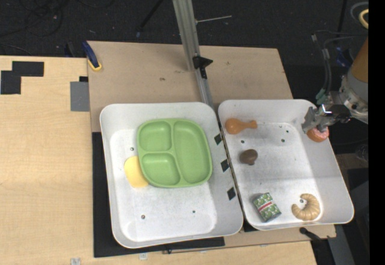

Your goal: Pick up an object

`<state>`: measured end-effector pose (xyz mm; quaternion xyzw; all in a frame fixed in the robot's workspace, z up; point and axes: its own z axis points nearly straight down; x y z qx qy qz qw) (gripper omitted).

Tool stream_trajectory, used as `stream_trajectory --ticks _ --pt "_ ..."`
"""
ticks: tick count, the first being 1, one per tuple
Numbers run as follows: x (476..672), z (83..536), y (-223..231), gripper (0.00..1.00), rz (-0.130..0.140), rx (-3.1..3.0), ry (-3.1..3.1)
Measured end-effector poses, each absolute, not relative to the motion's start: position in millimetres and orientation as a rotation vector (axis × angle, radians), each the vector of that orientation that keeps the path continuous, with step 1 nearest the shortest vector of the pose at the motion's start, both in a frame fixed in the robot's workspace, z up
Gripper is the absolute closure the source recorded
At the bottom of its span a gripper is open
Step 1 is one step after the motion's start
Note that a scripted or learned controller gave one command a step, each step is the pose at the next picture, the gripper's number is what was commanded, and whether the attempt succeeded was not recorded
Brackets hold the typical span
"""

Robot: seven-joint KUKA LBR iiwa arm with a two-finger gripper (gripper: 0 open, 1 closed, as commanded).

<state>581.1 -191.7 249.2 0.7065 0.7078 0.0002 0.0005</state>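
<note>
My gripper (320, 118) hangs over the right rim of the right bin (283, 173), at the end of the arm coming in from the right. Directly under it is a small red-orange object (318, 133); I cannot make out whether it is gripped or only lies below. Inside the right bin are an orange drumstick-shaped piece (239, 126) at the back left, a brown round lump (248, 156) in the middle left, a green patterned packet (265, 207) at the front and a tan croissant (307, 207) at the front right.
The left bin (168, 216) carries a green divided plate (174, 152) with a yellow object (135, 172) tucked against its left edge. A metal post (187, 35) rises behind the bins. Black clips (224, 164) line the seam between the bins.
</note>
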Motion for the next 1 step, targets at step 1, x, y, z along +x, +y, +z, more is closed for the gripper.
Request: stream_trajectory --ticks 1 --pt "592.8 244.1 -131.5 1.00 -0.001 2.218 2.230"
